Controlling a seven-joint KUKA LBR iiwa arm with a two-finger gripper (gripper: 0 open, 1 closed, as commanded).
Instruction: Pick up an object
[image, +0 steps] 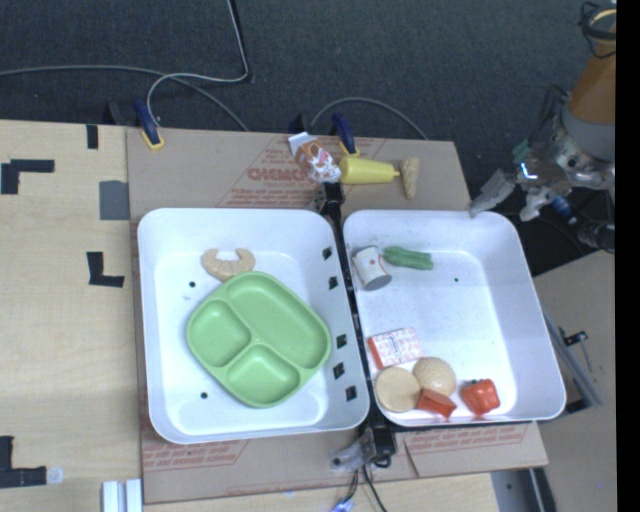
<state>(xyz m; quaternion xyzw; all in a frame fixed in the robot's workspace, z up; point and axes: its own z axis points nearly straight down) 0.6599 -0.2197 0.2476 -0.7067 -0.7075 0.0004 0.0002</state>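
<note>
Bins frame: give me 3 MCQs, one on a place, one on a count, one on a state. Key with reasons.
1. Where does the green divided plate lie?
A. In the left bin
B. In the right bin
C. On the cardboard above the bins

2. How many compartments does the plate have?
A. Two
B. Three
C. Five

3. How does the gripper stand to the bins?
A. Down among the items at the right bin's near edge
B. Pressed on the plate
C. By the far right corner of the right bin, touching no item

Key:
1 A: the plate fills most of the left bin, beside a tan ring-shaped piece.
2 B: its ridges mark off three wells.
3 C: the green vegetable and small can lie apart from it.
</note>
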